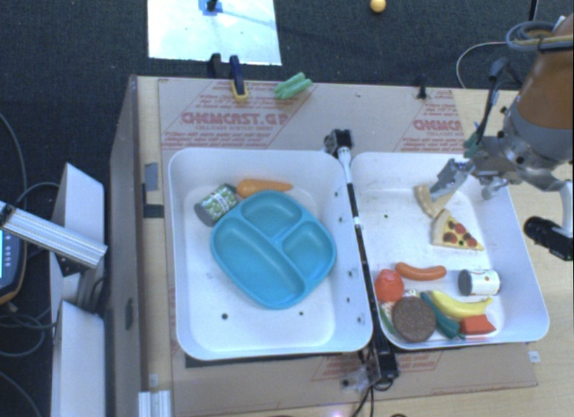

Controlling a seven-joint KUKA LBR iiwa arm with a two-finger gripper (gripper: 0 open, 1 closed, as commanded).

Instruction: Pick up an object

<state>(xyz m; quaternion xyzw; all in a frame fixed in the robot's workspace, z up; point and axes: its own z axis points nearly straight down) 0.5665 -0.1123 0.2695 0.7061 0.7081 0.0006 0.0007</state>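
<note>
Brown round toy patty [413, 317] lies nearest; gripper [448, 179] over tan toy wedge [425, 196], finger state unclear; risk: wedge slides off, grasp misses

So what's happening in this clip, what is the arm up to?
The arm reaches in from the right, and its gripper hangs low over the right bin, at a tan piece near the pizza slice. Whether it has hold of anything cannot be told. The other toy foods, including a sausage, a banana and a brown patty, lie at the bin's near end. The left bin holds a blue divided tray, a carrot and a small can.
</note>
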